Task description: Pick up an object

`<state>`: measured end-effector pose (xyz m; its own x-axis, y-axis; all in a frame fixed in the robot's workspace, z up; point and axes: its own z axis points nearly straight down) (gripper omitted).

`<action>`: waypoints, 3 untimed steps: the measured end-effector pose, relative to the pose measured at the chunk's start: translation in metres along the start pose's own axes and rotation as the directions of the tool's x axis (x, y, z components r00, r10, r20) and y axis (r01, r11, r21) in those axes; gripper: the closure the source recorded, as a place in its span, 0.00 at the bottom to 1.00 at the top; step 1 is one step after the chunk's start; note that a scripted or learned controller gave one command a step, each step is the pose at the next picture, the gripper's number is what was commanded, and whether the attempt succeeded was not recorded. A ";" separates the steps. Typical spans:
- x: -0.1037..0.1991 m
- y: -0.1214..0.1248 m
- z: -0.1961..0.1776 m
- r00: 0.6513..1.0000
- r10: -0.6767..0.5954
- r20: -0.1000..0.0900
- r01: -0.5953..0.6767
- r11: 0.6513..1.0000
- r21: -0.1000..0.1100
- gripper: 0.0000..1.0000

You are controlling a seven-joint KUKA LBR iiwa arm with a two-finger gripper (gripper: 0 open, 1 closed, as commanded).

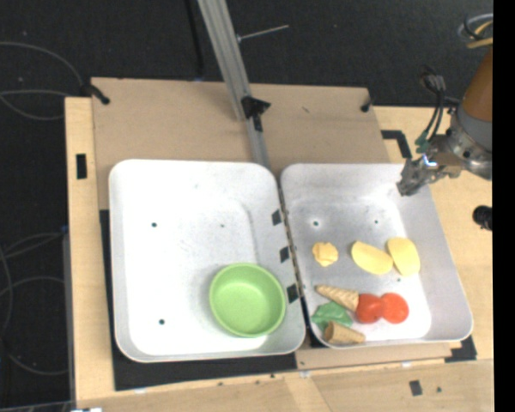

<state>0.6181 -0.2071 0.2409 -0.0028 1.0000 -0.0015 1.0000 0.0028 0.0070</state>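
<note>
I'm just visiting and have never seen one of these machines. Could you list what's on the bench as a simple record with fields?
left bin: holds a green bowl
right bin: small toy foods, all in its near half
yellow pieces: three, in a row
red pieces: two, touching
cones: two, beside a green piece
end effector: above the right bin's far right corner, away from the foods
arm: enters from the right

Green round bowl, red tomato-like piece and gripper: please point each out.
Green round bowl [247, 299]: camera view, inner bottom.
Red tomato-like piece [383, 308]: camera view, its middle.
Gripper [409, 184]: camera view, at its tip.
</note>
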 end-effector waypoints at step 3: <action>0.094 0.022 -0.048 1.000 -0.004 -0.001 0.004 1.000 0.006 1.00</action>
<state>0.6398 -0.1124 0.2894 -0.0064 1.0000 -0.0005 1.0000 0.0064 0.0009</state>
